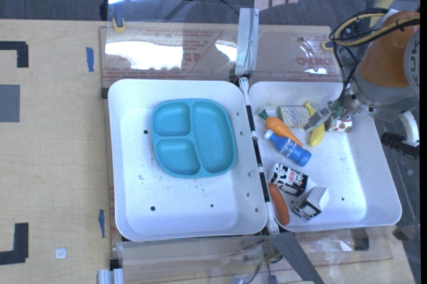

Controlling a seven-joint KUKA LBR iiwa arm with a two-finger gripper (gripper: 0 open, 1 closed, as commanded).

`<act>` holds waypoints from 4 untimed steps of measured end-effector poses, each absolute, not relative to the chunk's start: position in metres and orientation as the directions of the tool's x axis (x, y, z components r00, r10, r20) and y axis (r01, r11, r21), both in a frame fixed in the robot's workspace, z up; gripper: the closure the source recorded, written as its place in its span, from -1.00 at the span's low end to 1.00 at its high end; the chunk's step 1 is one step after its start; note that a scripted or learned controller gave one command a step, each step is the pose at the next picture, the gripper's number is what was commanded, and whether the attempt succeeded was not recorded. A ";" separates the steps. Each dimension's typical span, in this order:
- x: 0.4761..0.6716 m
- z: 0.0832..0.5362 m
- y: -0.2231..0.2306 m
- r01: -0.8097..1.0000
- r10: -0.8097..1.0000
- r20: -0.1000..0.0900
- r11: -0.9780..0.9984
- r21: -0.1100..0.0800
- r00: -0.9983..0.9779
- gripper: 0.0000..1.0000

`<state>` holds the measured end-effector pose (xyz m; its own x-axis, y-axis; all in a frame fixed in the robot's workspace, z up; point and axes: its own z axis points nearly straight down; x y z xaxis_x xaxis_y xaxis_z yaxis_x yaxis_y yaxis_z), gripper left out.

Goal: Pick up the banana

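Yellow banana (315, 128) lies under the claw (322, 119), whose opening I cannot tell; it should close across the fruit's narrow middle, clear of the carrot (281, 127).

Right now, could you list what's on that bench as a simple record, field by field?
left bin: holds a blue divided plate
right bin: holds the toy items
banana: yellow, near the bin's far side, lying in the bin
carrot: orange, left of the banana
blue bottle: beside the carrot
black-and-white carton: nearer the front
gripper: low over the banana, fingers unclear
task status: banana not visibly lifted
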<state>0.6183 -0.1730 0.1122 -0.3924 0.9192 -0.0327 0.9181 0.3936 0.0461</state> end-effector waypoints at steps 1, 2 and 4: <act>0.595 0.195 -0.158 0.744 0.744 -0.006 0.668 0.004 -0.668 -1.00; 0.621 0.097 -0.150 0.690 0.690 -0.006 0.724 0.004 -0.724 -1.00; 0.576 0.099 -0.194 0.724 0.724 -0.009 0.690 0.008 -0.690 1.00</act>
